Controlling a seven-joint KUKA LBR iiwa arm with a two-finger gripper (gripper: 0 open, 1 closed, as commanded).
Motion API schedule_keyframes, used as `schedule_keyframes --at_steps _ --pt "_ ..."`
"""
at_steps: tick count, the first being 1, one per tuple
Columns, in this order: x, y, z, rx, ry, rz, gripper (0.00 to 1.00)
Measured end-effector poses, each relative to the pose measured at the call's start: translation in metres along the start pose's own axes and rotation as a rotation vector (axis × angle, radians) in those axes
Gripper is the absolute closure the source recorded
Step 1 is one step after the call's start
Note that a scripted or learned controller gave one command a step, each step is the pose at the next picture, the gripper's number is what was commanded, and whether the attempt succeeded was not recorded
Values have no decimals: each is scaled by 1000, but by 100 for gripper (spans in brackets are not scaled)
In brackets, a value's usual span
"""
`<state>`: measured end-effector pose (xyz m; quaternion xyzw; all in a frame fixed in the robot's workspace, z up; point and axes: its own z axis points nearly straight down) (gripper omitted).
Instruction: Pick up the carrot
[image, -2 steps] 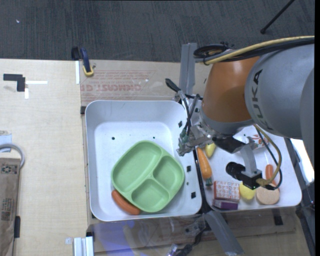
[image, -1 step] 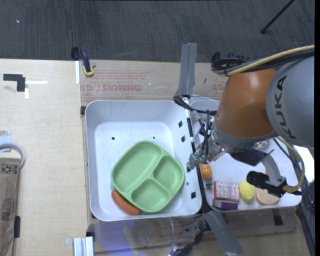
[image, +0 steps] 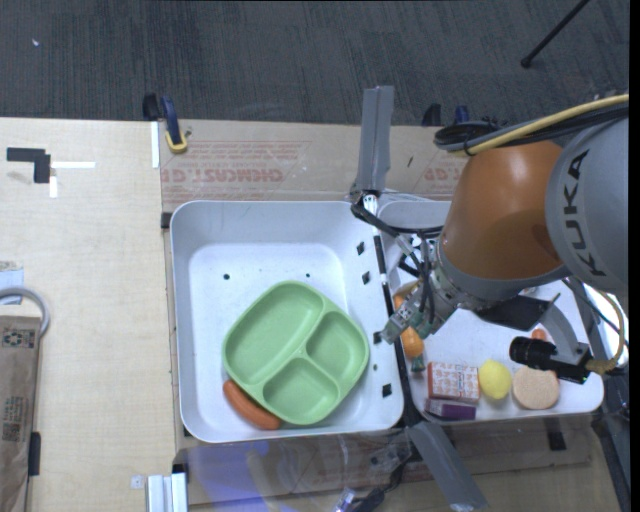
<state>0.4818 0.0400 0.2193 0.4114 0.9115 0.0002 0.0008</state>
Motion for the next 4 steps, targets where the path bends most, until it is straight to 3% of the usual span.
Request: schedule_keyframes --at_steps 1,2,3,4 --pt "-5 97 3 2 1 -208 100" --pt "-61 27 28 1 2 -566 100" --pt "-3 42 8 0 1 -539 100" --pt "17 30 -55 1 1 -512 100"
